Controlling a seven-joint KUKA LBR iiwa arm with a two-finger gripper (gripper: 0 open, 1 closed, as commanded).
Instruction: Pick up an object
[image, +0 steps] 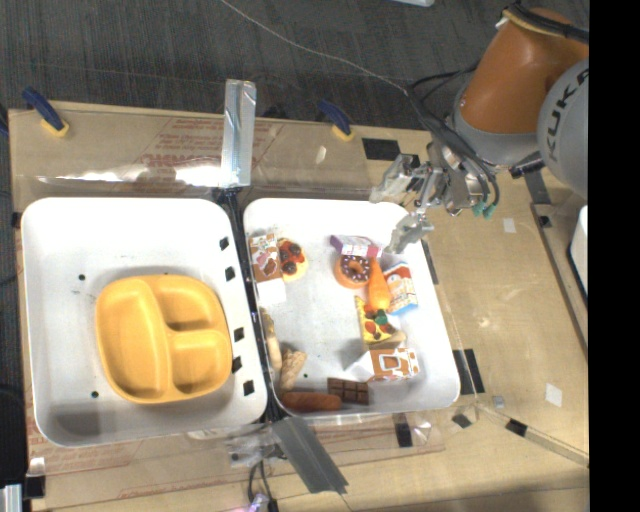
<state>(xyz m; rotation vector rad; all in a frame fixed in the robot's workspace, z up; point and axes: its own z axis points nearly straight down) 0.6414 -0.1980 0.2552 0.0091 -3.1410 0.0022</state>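
The toys lie heaped in the right bin (300, 215), all of them below and to the left of the claw (425, 200) as the camera sees it. Closest to it are a chocolate doughnut (352, 267) and an orange carrot-shaped piece (377, 287), just below the claw's lower finger, with a small red and white carton (401, 288) touching the carrot's right side. Further down from the claw lie a yellow wedge (378, 325) dotted with red and green, then a small brown and white box (394, 364) and a dark chocolate bar (348, 390) near the bin's front wall. Off to the claw's lower left rests a fruit tart (290, 257) beside a little packet (264, 254), and still lower a brown sausage (312, 402) lies along the front edge. The claw itself hangs over the bin's upper right corner with its fingers spread apart and nothing between them, touching none of the toys. Well away to the claw's left, across the divider, the left bin (60, 230) holds a yellow compartment tray (162, 337). Both bins sit on the tan counter (510, 330).
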